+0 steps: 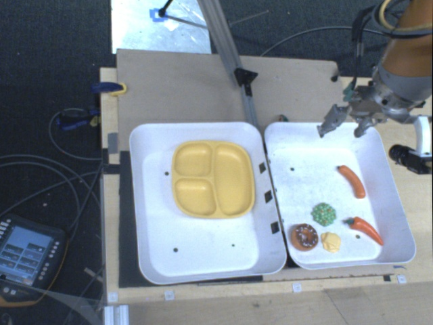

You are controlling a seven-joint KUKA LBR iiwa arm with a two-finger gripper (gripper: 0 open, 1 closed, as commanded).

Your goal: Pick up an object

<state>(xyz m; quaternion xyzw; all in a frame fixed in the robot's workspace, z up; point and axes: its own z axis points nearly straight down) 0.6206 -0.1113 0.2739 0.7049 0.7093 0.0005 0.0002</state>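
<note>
Two-finger gripper hangs over far edge of right shallow white bin, fingers spread apart, nothing between them. Bin floor holds orange-red sausage nearest gripper, well apart below it; farther toward near edge: green bumpy ball, orange carrot, brown ring doughnut, small yellow lump. Left white bin holds yellow three-compartment plate. Tan bench board beneath; dark carpet around, cables, handheld control pendant at left.
</note>
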